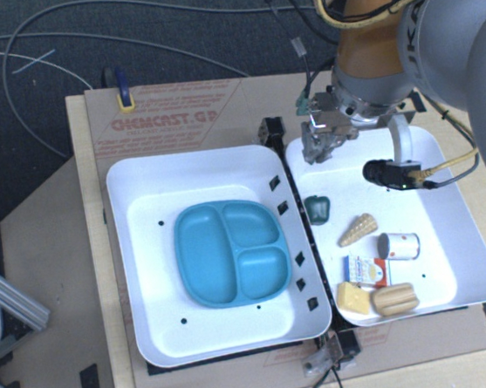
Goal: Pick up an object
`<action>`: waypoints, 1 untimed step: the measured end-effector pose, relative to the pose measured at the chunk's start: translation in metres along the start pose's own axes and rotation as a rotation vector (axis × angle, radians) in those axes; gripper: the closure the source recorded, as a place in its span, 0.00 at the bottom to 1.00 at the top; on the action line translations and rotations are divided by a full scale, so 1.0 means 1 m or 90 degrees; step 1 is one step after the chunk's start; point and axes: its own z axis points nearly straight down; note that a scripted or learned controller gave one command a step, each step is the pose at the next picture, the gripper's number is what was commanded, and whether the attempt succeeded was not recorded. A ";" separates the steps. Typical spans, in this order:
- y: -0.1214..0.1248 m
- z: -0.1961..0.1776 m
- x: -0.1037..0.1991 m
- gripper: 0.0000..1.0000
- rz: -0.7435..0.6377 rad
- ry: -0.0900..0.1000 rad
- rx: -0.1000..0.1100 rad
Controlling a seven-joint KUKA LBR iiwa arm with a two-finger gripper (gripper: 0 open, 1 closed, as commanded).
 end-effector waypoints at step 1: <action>0.005 -0.005 0.062 1.00 0.000 0.000 0.000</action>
